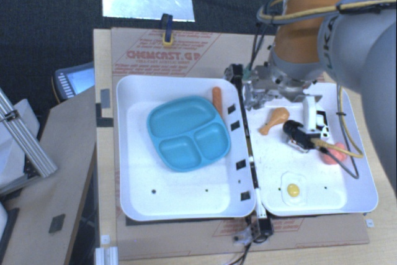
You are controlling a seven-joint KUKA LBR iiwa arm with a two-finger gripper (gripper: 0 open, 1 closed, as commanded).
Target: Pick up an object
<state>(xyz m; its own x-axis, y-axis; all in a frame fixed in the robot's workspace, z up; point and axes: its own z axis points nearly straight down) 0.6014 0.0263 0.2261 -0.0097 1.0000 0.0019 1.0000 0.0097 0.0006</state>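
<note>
The gripper (263, 95) is positioned at the right bin's (363, 186) upper-left corner; whether the jaws are parted cannot be told. The drumstick (275, 119) lies just beside it. The descent should be centred over the drumstick's narrow shaft before closing.

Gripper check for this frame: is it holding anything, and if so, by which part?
It cannot be told. The gripper sits low at the right bin's far-left corner, and no object shows between its fingers. The drumstick lies beside it.
</note>
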